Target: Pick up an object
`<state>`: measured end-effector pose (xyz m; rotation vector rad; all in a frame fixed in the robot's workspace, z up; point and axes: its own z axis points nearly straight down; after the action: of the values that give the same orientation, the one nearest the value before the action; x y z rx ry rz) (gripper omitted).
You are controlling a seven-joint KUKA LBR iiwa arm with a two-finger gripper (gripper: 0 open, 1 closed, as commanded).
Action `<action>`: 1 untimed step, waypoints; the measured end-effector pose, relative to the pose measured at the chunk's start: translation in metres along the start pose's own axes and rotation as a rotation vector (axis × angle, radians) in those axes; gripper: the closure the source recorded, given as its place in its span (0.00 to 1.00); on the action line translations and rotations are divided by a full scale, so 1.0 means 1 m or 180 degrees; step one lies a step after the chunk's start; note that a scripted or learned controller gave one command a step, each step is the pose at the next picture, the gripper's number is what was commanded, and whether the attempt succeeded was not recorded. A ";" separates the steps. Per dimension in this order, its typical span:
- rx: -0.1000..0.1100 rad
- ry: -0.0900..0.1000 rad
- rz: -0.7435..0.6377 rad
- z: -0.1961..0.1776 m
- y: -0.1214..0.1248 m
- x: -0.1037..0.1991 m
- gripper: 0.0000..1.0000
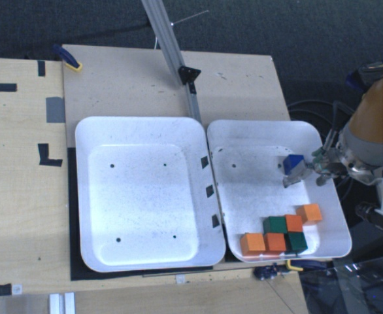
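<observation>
Hovering over the right bin (pixel 322 136), the gripper (pixel 300 172) seems closed on a blue block (pixel 293 163); lift straight, slowly.

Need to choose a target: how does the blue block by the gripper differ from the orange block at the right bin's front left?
The blue block is blue; the orange block is orange. The blue block sits apart from the other blocks, right beside the gripper; the orange block lies in the cluster at the front of the right bin, touching another orange block. Both are small blocks in the same bin.
</observation>
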<state>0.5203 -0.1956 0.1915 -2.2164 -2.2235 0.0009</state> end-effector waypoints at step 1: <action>-0.0002 0.0000 0.0003 0.000 0.000 0.000 0.00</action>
<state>0.5203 -0.1958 0.1916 -2.2179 -2.2228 0.0004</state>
